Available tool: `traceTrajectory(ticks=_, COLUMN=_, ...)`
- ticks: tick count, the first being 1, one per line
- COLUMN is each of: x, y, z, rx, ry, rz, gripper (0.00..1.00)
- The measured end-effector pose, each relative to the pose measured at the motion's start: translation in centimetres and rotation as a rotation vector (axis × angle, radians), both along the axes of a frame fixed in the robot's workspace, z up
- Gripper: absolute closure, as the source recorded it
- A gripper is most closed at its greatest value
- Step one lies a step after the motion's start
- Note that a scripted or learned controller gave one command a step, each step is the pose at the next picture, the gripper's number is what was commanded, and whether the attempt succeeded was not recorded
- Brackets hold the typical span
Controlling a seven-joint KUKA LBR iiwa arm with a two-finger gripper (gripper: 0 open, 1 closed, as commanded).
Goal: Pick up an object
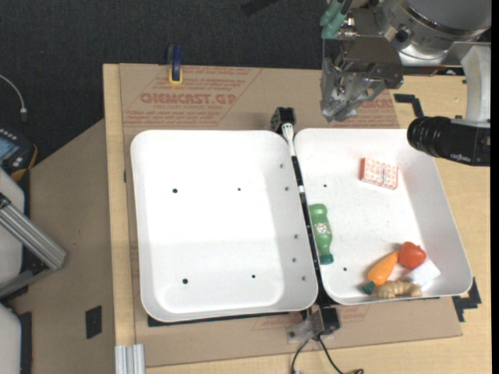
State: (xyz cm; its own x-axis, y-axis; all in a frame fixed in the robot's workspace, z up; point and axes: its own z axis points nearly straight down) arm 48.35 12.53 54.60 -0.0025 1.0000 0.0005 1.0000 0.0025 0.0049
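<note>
Nothing is gripped by the grey metal two-finger gripper (pixel 343 109), parked high over the right white plastic bin's (pixel 444 209) far rim; whether it's released or clenched can't be told.

Nearest below it, one pink patterned card (pixel 379 173) is found, then one green plastic bottle (pixel 320 233), probably slid against the divider. Farthest, one orange carrot-shaped toy (pixel 382 269), one red toy tomato (pixel 412 255) and one knobbly beige ginger-like piece (pixel 396 290) are bunched in the corner.

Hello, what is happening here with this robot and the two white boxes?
A robot arm's gripper hangs above the far edge of the right bin, holding nothing visible. That bin contains a green bottle, a pink patterned card, a carrot, a tomato and a beige ginger-like piece. Nothing has been picked up yet.
</note>
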Motion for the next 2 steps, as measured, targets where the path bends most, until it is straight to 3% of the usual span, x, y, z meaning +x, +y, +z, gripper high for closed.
traceTrajectory(ticks=1, x=-0.5, y=7.9, z=-1.2, rx=0.000, ry=0.008, rz=0.006, gripper=1.00)
traceTrajectory(ticks=2, x=-0.5, y=10.0, z=-2.1, rx=-0.002, ry=0.009, rz=0.000, gripper=1.00)
